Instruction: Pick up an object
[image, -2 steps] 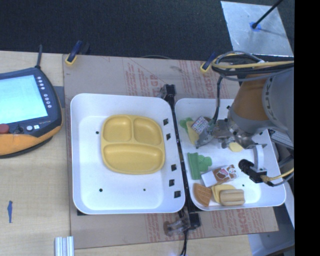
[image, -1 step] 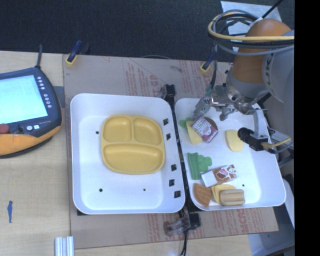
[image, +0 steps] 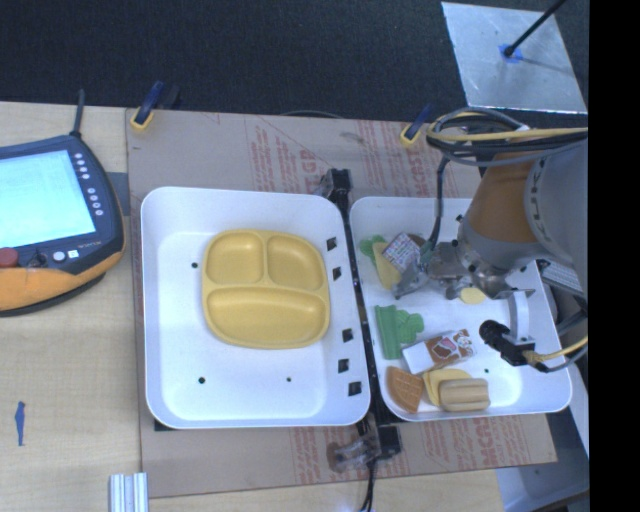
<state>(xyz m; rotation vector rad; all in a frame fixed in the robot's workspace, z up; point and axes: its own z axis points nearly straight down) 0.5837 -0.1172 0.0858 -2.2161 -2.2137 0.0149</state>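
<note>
The gripper (image: 412, 280) reaches into the right bin (image: 545, 400) from the three o'clock side, below the arm's orange band (image: 500, 205), and its grey fingers point toward nine o'clock; how far apart they stand cannot be told from this slant, and nothing shows clearly between them. Their tips lie just beside a small patterned packet (image: 402, 248) and a yellow piece (image: 386, 268), near a green piece (image: 373, 246) at the bin's ten o'clock corner, but whether they touch any of these is not clear. The other objects lie toward six o'clock in the same bin: a green toy (image: 397, 328) at about eight o'clock, a white card with a brown picture (image: 440, 350) beside it, a waffle-like brown wedge (image: 404, 389), and a hot-dog-shaped toy (image: 460, 392) at the bin's six o'clock edge. A small yellow piece (image: 473, 295) peeks out under the wrist. Print on the packet and card is too small to read. The left bin (image: 170, 390) holds a yellow divided plate (image: 266, 288) near its centre. Beyond it at nine o'clock a teach pendant (image: 55, 225) with a lit screen rests on the bench; its text is unreadable. Faint red lettering on the cardboard sheet (image: 290, 150) under the bins is also illegible.
</note>
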